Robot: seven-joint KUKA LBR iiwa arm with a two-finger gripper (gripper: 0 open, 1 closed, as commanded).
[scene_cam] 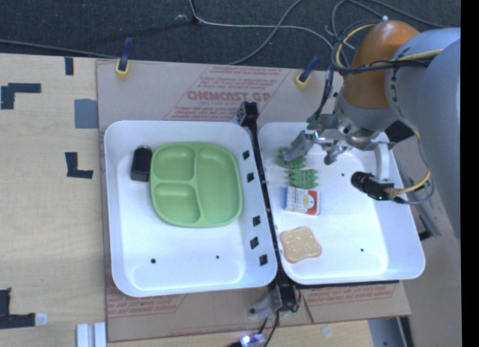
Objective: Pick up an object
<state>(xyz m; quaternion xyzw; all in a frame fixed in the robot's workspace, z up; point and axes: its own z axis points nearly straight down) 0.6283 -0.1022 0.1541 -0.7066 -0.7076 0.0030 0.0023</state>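
My gripper (315, 146) hangs over the back of the right bin (389, 252), its two fingers spread apart with nothing between them. Just left of and below it lies a green leafy toy (298, 167). In front of that sits a small blue and white carton (301, 200), and a tan slice of toast (300, 244) lies near the bin's front left. In the left bin (123, 248) rests a green divided plate (197, 184) with a small black block (141, 164) beside its left edge.
A black divider strip (258, 196) runs between the two bins. Cables loop over the dark floor behind the bench and around the arm's wrist. Yellow clamps (122, 64) hold the cardboard sheet at the back.
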